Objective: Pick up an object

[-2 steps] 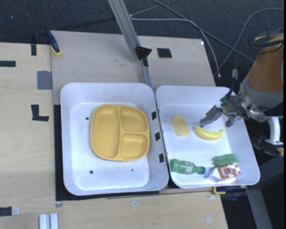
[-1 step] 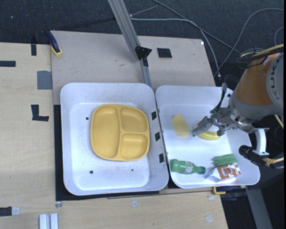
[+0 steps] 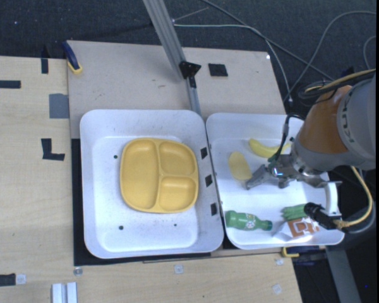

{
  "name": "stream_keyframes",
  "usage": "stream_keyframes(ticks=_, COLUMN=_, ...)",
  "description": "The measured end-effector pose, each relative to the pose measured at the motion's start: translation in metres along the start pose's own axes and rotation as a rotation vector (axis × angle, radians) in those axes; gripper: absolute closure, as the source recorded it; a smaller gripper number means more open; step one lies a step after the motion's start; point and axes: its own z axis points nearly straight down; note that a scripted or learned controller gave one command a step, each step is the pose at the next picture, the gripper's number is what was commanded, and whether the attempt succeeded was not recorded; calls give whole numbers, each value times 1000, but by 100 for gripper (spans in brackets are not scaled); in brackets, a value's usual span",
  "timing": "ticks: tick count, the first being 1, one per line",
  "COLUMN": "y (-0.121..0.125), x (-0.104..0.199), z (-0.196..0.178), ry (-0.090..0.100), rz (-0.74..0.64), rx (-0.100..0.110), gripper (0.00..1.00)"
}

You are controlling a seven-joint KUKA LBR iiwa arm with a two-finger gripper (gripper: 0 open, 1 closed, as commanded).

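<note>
You are looking down on a tabletop (image 3: 132,74) that carries two shallow white bins side by side. The left bin (image 3: 95,169) holds a yellow divided plate (image 3: 158,175) with three compartments, lying flat near its middle. The right bin (image 3: 218,137) holds several things you could pick: a pale yellow oval piece (image 3: 239,165) toward its left side, a yellow banana (image 3: 263,148) just beyond it toward the far wall, a green bottle (image 3: 246,220) lying on its side near the front left corner, and a small green item (image 3: 295,211) beside an orange-and-white packet (image 3: 302,228) near the front right corner. The arm (image 3: 331,131) reaches in from the right, its orange band above the wrist, and the jaws (image 3: 260,178) sit low over the middle of the right bin, pointing left, just beside the pale yellow oval piece and near the banana. You see nothing between them; whether they stand wide or narrow, you cannot tell from this angle, since they blur into one dark grey wedge. The bottle lies well apart from the jaws, nearer the front wall.
</note>
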Motion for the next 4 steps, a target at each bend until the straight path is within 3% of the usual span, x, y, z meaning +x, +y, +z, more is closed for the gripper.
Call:
stream_keyframes(ticks=1, y=0, x=0, z=-13, ry=0, rz=-1, rx=-1, gripper=100)
stream_keyframes(ticks=4, y=-10, x=-15, z=-149, ry=-1, rz=-1, rx=-7, gripper=100)
